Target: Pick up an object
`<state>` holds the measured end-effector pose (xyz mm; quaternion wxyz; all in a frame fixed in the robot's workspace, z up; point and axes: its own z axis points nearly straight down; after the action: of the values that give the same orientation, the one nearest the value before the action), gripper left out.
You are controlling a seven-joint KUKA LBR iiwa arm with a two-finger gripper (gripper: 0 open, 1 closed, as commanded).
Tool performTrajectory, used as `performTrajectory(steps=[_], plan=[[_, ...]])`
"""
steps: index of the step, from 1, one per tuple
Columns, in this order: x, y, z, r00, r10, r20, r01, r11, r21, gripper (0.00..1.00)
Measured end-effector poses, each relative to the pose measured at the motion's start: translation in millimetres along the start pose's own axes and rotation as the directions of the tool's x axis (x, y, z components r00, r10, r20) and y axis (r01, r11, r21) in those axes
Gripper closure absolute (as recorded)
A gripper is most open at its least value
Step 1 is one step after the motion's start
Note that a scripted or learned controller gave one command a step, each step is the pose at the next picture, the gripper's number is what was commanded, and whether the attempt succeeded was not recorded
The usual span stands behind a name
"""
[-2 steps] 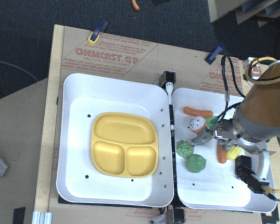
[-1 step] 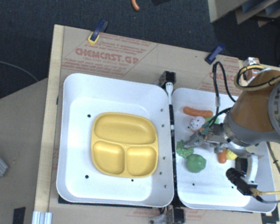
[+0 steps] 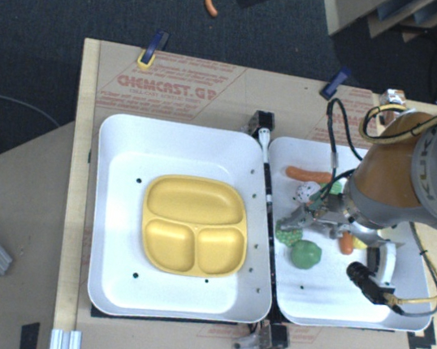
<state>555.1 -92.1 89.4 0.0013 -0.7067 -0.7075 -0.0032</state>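
Claw (image 3: 303,222): low in right bin (image 3: 321,305), beside green object (image 3: 305,253); finger spread and any hold impossible to tell. Small orange piece (image 3: 345,245) partly hidden under arm. Carrot (image 3: 307,175) near far wall. Left bin (image 3: 116,195): yellow divided plate (image 3: 194,225).

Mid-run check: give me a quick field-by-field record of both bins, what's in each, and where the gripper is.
left bin: yellow divided plate, lying flat
right bin: carrot, green object, small orange piece
gripper: low over right bin, beside the green object
held: nothing visibly between fingers
arm: reaching over right bin
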Motion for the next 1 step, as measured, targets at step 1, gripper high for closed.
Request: performTrajectory(steps=[1], plan=[[0.8,3.8,-14.2,1.0,0.0,0.001,0.0,1.0,-0.014,1.0]])
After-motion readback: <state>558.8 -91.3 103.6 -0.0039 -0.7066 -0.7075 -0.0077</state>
